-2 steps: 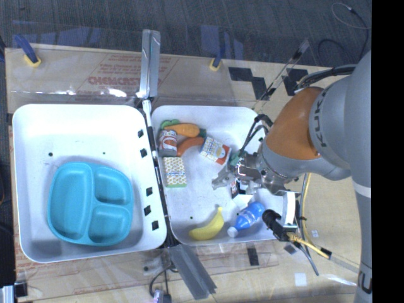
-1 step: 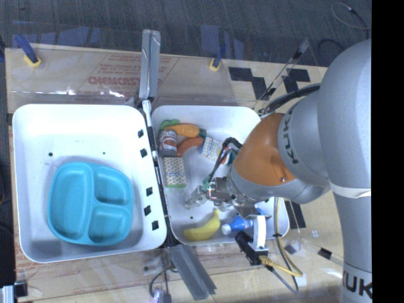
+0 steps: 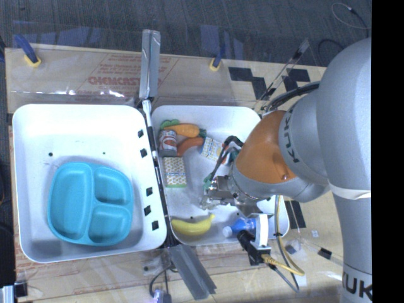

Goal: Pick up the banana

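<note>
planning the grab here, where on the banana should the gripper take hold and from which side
Grip the banana at its thick middle, coming straight down from above. It lies flat near the front wall of the right bin, curved with its ends turned up, so the middle is widest and steadiest. Close across its narrow width, front to back; the front wall looks close, so that finger may have little room. The gripper is just above and right of it.

The banana (image 3: 192, 225) lies against the right bin's (image 3: 189, 113) near wall; the arm (image 3: 284, 156) overhangs its right, bare floor lies open left.

High fixed camera, slanting down on both bins (image 3: 82, 115), seemingly mid-range
</note>
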`<state>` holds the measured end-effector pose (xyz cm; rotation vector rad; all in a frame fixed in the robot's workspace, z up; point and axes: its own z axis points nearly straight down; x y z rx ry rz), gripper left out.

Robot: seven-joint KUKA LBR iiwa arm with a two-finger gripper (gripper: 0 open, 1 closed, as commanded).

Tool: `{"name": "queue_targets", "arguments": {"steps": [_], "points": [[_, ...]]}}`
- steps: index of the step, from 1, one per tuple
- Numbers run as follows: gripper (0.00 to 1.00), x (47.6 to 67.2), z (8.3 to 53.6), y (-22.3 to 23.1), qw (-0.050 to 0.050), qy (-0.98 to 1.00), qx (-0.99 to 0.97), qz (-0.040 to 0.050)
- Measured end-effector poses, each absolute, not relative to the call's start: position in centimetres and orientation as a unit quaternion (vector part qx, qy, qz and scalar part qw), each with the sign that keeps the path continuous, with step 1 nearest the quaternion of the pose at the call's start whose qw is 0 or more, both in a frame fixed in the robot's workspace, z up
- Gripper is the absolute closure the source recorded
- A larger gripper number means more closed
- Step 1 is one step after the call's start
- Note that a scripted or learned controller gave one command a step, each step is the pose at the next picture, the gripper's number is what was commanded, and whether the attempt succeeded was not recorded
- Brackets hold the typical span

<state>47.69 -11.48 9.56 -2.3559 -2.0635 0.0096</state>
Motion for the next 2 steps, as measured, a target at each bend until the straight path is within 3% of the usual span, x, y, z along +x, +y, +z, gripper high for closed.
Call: {"name": "queue_targets", "arguments": {"steps": [1, 2], "points": [[1.0, 50.81, 26.23, -8.68, 0.002, -0.718, -0.696, 0.0021], [0.0, 50.81, 26.21, -8.68, 0.002, -0.718, -0.696, 0.0021]]}}
